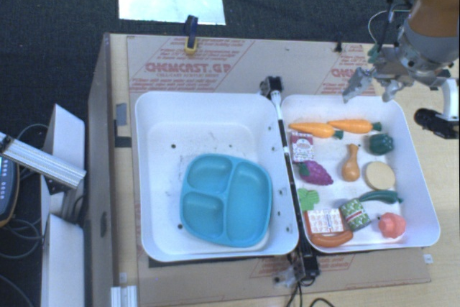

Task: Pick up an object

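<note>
Carrots (338, 128) lie in the right bin (424, 187); fingers (357, 85) spread apart, gripping nothing.

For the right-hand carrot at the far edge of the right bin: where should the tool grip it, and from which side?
Probably straight down from above, across the thick middle of the carrot. It lies flat, lengthwise along the bin's far wall, so closing across its narrow width looks best. The second carrot nearly touches its tapered end, and the green leafy end sits near the broccoli-like piece, so the middle has most room.
</note>
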Robot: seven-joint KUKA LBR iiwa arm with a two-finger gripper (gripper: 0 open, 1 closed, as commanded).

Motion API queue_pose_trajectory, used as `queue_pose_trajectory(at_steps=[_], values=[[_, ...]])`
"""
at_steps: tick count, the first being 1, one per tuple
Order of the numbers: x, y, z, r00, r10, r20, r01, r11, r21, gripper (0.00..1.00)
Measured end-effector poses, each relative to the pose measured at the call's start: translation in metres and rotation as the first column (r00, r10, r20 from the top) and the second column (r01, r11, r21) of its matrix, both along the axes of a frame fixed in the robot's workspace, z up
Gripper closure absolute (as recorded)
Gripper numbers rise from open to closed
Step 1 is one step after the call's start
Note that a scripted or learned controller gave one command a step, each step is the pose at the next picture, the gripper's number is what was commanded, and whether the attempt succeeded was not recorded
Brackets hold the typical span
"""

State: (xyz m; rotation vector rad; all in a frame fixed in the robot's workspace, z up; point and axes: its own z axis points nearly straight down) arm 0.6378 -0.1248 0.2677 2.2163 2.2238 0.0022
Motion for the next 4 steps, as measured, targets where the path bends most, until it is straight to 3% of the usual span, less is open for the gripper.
queue_pose_trajectory(at_steps=[1, 2, 3, 4], values=[[-0.004, -0.046, -0.054, 1.000, -0.002, -0.002, 0.002, 1.000, -0.001, 0.00], [-0.011, -0.077, -0.182, 1.000, -0.003, -0.002, 0.003, 1.000, 0.000, 0.00], [-0.009, -0.077, -0.170, 1.000, -0.001, 0.004, 0.001, 1.000, -0.002, 1.00], [-0.012, -0.082, -0.086, 1.000, -0.002, 0.004, 0.002, 1.000, -0.002, 1.00]])
